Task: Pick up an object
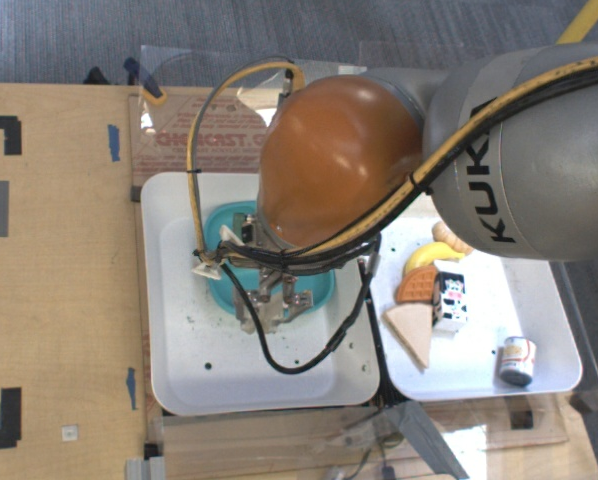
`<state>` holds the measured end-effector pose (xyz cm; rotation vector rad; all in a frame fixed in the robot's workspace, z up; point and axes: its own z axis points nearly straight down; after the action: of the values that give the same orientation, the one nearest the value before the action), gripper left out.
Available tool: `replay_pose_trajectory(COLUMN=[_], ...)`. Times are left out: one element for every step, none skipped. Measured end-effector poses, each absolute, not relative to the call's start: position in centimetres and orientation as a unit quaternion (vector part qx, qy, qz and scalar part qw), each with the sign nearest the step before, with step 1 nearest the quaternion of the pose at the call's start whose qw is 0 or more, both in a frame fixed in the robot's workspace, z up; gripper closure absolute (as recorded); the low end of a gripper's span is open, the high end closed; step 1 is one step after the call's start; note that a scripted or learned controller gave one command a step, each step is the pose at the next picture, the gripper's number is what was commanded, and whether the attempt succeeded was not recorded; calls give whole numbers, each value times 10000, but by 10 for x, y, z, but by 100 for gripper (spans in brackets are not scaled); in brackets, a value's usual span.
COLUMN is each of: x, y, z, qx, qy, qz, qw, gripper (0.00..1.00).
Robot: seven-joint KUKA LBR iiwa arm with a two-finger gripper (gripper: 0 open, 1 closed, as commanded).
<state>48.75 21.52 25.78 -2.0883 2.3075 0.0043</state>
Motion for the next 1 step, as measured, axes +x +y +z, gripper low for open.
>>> replay_pose_trajectory(x=[488], y=[219], z=[269], qx=[-6713], qy=[7410], qz=[17], qw=[191], gripper=[100])
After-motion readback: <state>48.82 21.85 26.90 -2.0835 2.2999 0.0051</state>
